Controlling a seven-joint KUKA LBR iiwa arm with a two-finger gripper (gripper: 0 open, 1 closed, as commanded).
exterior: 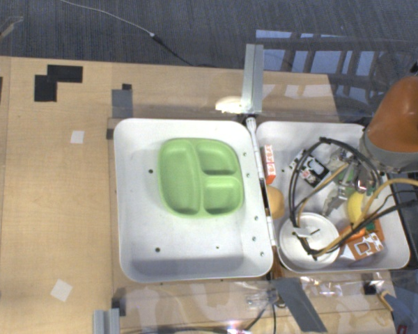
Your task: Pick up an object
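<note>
Green plastic divided plate (198, 177) lying in the middle of the left white bin (136, 256), right white bin (397, 252) just right of it, round white bowl (306, 236), yellow fruit-shaped toy (354, 206) and red-and-white packet (269, 163) inside that right bin, bowl nearest the front.

The arm (404, 127) enters as a bulky rounded body, its upper part a smooth orange band (403, 113) shaped like a dome, with a grey housing (397, 157) below it that curves to a duller, darker rim. Past the grey section the wrist end (338, 176) is a cluttered assembly of small metal parts, pale silvery pieces and dark fittings. Several thin black cables (313, 162) loop out from it in wide arcs, some curling back on themselves. A yellowish cable (404, 182) runs off beside the housing. The claw is too tangled among the wires to make out clearly.
</note>
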